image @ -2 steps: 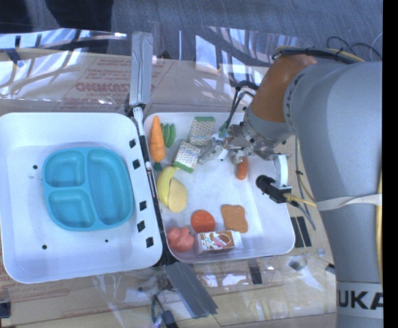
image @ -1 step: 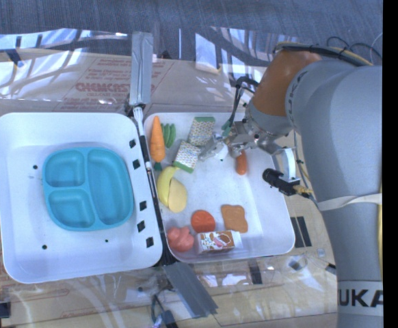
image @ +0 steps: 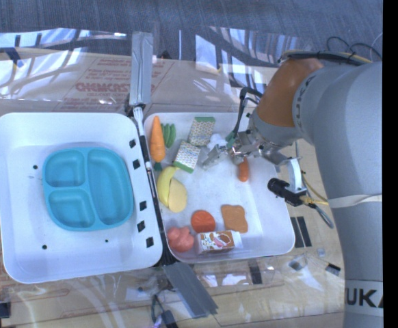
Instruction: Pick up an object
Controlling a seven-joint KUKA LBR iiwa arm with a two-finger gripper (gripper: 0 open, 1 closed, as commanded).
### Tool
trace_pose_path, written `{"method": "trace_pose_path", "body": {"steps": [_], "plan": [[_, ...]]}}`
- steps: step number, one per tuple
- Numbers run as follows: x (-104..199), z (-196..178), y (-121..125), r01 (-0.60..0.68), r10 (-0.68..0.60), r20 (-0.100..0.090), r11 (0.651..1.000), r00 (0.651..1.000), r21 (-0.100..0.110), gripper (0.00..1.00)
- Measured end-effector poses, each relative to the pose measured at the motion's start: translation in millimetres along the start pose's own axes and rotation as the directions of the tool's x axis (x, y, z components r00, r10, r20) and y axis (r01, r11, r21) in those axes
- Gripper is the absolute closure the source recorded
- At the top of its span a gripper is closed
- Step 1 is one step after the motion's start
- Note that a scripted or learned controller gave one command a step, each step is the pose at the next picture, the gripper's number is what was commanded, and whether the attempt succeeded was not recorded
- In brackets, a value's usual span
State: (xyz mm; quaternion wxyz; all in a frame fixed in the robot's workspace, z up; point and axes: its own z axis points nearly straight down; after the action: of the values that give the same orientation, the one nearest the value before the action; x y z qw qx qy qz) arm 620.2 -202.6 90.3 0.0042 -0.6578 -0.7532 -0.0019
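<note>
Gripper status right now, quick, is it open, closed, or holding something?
Gripper: low over the right bin, near the small carrot piece. Open or shut cannot be told, and nothing is visibly held.

Overhead, slanted — both bins (image: 7, 203) (whole)

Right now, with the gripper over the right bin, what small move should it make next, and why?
Probably a short descent: the gripper hovers in the right bin beside the checkered block, with a small orange piece just right of it, and nothing shows between its fingers.
</note>
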Motion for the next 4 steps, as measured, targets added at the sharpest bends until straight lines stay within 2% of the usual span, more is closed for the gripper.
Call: {"method": "trace_pose_path", "body": {"steps": [1, 2, 3, 4], "plan": [[-1.9, -0.3, 10.1, -0.006, 0.006, -0.002, 1.0, 1.0, 0.001, 0.0], [-4.3, 2.2, 33.8, -0.034, 0.034, -0.012, 0.999, 0.999, 0.02, 0.0], [-2.7, 0.1, 3.7, 0.091, -0.091, 0.003, 0.996, 0.996, 0.001, 0.0], [-4.1, 0.1, 4.6, 0.173, -0.173, 0.005, 0.985, 0.985, 0.001, 0.0]]}}
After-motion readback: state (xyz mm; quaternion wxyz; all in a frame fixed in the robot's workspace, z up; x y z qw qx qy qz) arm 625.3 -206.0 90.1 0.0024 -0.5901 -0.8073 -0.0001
